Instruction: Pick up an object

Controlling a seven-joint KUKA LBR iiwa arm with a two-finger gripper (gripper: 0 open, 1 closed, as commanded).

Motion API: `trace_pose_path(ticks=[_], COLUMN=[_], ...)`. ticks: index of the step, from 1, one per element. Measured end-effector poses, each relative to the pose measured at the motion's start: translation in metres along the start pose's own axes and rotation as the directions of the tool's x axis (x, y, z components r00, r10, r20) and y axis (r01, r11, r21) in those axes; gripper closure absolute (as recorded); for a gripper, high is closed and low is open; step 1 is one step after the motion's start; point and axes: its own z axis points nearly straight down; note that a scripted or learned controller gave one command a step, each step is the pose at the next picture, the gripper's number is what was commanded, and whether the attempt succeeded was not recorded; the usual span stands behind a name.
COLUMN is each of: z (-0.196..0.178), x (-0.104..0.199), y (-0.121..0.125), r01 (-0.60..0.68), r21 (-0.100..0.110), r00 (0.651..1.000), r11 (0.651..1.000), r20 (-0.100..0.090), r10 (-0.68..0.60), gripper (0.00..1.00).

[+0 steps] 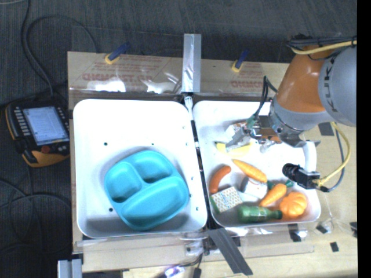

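Objects for picking sit in the right bin, bunched toward its 6 o'clock end. Going big to small overall: the left bin holds a blue divided plate, 3 compartments, lying at about 5 o'clock from that bin's centre and tilted a bit. The arm, grey w/ orange band, comes in from 3 o'clock and hangs over the right bin's 12 o'clock half. Its gripper points toward 9 o'clock; fingers look spread, nothing seen between them, though the view is blurry there so that's prob. not certain. Just at 8 o'clock from the tips lies a small yellow piece, close to them but apart as far as I can tell.

In the pile: an orange pumpkin at the 4 o'clock corner, a green bottle-like item lying flat along the 6 o'clock wall, a carrot slanted between those two & touching the pumpkin. A yellow-orange banana-like piece sits nearer bin centre, a reddish sausage shape at its 8 o'clock, next to the divider wall. A patterned white-green block lies below the sausage, beside a small white block.

A pendant w/ screen rests on the floor at 9 o'clock, well apart from the bins.
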Motion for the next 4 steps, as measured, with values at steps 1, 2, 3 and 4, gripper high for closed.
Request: trace_pose_path(ticks=[1, 2, 3, 4], z=[0.099, 0.099, 0.089, -0.036], x=[-0.049, -0.056, -0.054, 0.010], y=[0.021, -0.026, -0.025, -0.055], r01=[-0.045, -0.123, -0.122, -0.124], r21=[-0.015, -0.016, -0.017, -0.001], r00=[0.999, 0.992, 0.993, 0.992], r11=[0.999, 0.992, 0.992, 0.992], r20=[0.004, 0.003, 0.001, 0.002], r10=[0.045, 0.123, 0.122, 0.124], gripper=[0.00, 0.00, 1.00, 1.00])
